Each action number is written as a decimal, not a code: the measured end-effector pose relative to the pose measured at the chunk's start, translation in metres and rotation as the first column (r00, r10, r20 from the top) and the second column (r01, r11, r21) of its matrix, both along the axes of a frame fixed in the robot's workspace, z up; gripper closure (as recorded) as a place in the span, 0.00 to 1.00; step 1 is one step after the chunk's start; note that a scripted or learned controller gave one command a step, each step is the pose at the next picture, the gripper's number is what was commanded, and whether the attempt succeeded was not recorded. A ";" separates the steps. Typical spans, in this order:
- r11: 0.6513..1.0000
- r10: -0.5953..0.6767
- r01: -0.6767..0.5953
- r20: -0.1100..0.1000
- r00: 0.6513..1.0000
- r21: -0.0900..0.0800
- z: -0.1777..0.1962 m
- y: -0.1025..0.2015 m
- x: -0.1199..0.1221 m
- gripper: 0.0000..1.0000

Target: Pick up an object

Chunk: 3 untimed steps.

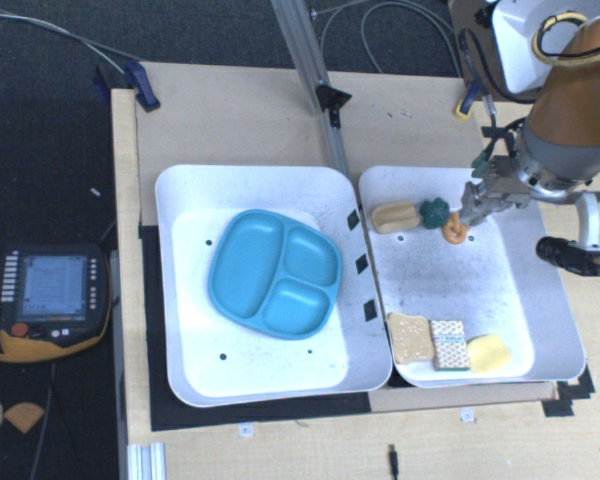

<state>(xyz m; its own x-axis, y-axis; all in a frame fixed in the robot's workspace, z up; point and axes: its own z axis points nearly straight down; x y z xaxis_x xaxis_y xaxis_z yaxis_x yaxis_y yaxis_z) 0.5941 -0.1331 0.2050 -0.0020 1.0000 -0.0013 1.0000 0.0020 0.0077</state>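
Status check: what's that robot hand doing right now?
Hand low in right bin, at small orange piece. Grip unconfirmed. Teal toy and tan bread-shaped piece crowd close beside.

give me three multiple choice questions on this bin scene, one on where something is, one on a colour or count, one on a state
1. Where does the blue divided plate lie?
A. left bin
B. right bin
C. on the bench outside the bins

2. How many compartments does the plate have?
A. two
B. three
C. five

3. How does the plate sit?
A. flat, open side up
B. flipped over
C. leaning on the bin wall

Answers: 1 A, it rests in the left bin, apart from the gripper over the right bin. 2 B, its ridges mark three sections. 3 A, its hollows face the camera.
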 end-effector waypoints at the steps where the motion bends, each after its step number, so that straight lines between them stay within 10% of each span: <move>1: 1.000 -0.001 0.001 0.001 1.000 -0.001 0.056 -0.009 0.007 1.00; 2: 1.000 -0.001 0.001 -0.003 1.000 0.001 0.078 -0.008 0.009 1.00; 3: 1.000 0.005 -0.005 -0.009 1.000 0.004 0.069 0.054 0.007 1.00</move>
